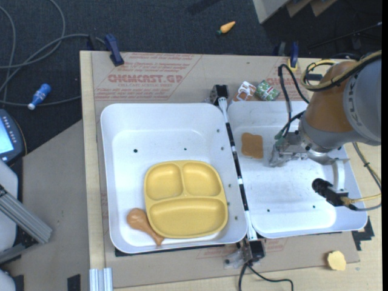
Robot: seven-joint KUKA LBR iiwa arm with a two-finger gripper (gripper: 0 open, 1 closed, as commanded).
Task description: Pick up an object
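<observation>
The arm (339,108) reaches in from the right and sits over the right bin (291,217), orange band uppermost, wrist pointing down toward the bin floor. The gripper (280,155) is low over the bin's upper left part, near the divide between the two bins. Whether it is apart or together cannot be told from this angle; the wrist body hides the tips.

A flat tan square, like a slice of toast (252,145), lies on the floor of the right bin just to the left of the gripper. It is close beside the gripper, not under it, and nothing shows it being held.

The left bin (121,132) holds a yellow divided plate (185,197) with three compartments, lying flat in the lower half. A tan toy drumstick (142,223) lies at the plate's lower left edge, touching or tucked slightly under it.

On the bench (151,77) behind the right bin, a small cluster of colourful packets (257,91) sits against the bin's far rim. A yellow lump (336,260) lies on the bench near the right bin's front corner. On the dark floor beyond the bench are a small orange piece (227,26) and a blue bottle (40,95).
</observation>
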